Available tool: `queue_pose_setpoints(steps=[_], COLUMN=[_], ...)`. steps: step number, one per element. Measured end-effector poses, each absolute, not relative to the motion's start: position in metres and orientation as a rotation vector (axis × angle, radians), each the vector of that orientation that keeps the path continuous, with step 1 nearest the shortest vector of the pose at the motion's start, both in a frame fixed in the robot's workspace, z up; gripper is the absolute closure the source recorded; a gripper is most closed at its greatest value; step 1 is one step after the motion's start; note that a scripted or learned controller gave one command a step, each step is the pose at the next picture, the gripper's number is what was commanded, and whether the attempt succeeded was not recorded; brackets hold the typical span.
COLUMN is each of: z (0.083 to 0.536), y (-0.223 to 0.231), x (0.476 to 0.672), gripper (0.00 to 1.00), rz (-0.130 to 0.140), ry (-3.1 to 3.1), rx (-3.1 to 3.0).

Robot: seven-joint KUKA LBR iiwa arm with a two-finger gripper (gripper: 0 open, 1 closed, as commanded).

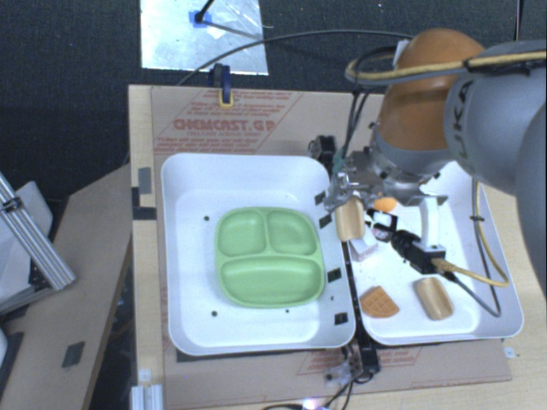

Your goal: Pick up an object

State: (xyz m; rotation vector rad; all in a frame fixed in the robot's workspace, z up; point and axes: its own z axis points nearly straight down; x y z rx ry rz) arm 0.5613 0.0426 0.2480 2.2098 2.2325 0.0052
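The tan block [349, 220] is a short, upright piece with rounded corners and a matte, dull surface, the colour of plain wood or crust. It sits at the divide between the 2 bins, on the inner edge of the right bin [479, 313], directly below the hand [344, 193] and touching or nearly touching it. Whether the hand has closed on it, or is wide or narrow, cannot be told from this view.

Other things lie in the right bin. An orange-brown wedge [379, 301] with a curved edge and a toasted look lies flat near the front. Just beside it to the right is a tan loaf-shaped piece [434, 297], smooth and rounded at the ends. A small orange piece [386, 203] shows close under the wrist, and a small pale piece [363, 248] lies just below the tan block.

The left bin [175, 254] is glossy white plastic with rounded corners. It holds a pale green plate [269, 256], a rounded rectangle split into 3 compartments, 2 small ones at the back and 1 long one at the front.

Both bins rest on a cardboard sheet [248, 118] printed with red lettering, laid on the beige surface [94, 289].

The arm [504, 126] comes in from the upper right, grey and smooth, with the orange band [427, 67] bulging above the wrist. The wrist points down and leftward, so the hand hangs over the inner edge of the right bin.
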Motion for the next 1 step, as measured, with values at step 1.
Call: queue_pose_setpoints(steps=[1], z=[0.2306], y=[0.0965], x=[0.5775], gripper=[1.00], rz=[0.003], ry=[2.233], rx=[2.211])
